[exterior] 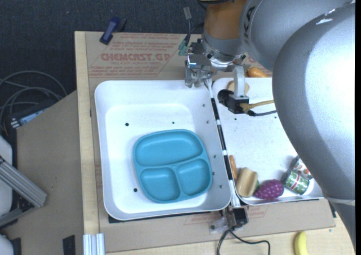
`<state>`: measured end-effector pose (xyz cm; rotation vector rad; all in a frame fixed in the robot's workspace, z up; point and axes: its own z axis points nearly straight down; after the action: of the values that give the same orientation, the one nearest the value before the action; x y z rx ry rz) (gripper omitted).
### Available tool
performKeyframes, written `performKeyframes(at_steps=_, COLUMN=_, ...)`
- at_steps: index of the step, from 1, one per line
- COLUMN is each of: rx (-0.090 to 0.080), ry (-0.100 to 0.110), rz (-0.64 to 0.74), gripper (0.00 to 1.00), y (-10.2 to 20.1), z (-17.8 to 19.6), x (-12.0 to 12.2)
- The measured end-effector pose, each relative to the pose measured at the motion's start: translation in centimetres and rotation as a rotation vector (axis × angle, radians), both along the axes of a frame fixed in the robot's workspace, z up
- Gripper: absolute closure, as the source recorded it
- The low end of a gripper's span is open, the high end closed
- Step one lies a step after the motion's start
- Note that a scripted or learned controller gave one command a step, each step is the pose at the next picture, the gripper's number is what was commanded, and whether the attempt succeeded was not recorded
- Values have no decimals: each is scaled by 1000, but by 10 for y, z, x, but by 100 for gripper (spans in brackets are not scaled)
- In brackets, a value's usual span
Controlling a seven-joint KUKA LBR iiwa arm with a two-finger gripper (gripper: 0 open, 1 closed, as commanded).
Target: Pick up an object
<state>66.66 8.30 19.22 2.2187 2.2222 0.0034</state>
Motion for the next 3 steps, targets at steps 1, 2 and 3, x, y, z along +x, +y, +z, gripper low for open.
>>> performKeyframes(at_steps=1, rx=1, ry=1, rz=1, gripper=100, y=79, z=11, x=0)
performKeyframes(at_steps=2, rx=2, ry=5, rz=2, gripper=100, y=142, z=38, x=-46)
performKeyframes(at_steps=3, rx=-1, ry=6, rz=-2, gripper=100, y=137, z=21, x=-49)
